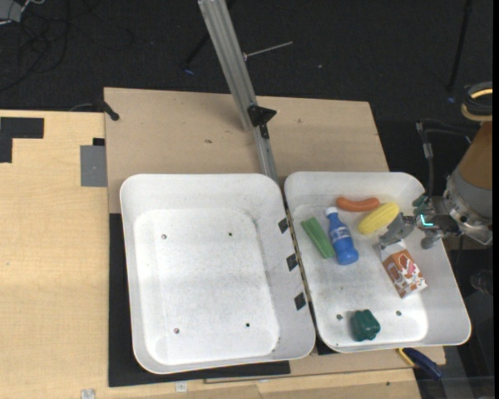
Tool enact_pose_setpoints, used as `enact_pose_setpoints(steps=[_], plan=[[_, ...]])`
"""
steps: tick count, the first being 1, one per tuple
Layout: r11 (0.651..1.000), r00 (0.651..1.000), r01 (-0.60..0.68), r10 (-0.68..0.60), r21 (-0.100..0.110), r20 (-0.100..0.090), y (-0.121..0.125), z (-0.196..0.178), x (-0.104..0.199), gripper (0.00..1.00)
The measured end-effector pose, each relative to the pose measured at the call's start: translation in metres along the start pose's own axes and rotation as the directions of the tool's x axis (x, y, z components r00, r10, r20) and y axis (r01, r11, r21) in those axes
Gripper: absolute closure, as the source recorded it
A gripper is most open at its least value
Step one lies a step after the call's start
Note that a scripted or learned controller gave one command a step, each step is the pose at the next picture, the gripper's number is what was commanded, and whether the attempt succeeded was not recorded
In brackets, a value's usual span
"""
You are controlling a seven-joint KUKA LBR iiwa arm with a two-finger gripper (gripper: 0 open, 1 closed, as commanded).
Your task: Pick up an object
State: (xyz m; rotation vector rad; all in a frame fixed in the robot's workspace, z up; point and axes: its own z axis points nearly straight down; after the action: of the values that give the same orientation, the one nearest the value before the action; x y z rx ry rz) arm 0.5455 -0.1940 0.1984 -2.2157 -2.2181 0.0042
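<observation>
Low over the right-hand shallow white plastic bin (449,327), the grey two-finger gripper (409,233) hangs with fingers apart and empty, apparently poised to grasp. A yellow toy corn cob (377,219) lies just beside them, a small red-and-white printed carton (403,273) just below.
</observation>
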Motion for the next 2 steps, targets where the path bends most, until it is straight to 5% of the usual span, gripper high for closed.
enact_pose_setpoints(steps=[1,2], plan=[[1.000,1.000,-0.001,0.001,-0.004,0.001,0.001,-0.002,0.000,0.00],[1.000,1.000,-0.002,0.002,0.001,0.000,-0.008,0.046,-0.003,0.00]])
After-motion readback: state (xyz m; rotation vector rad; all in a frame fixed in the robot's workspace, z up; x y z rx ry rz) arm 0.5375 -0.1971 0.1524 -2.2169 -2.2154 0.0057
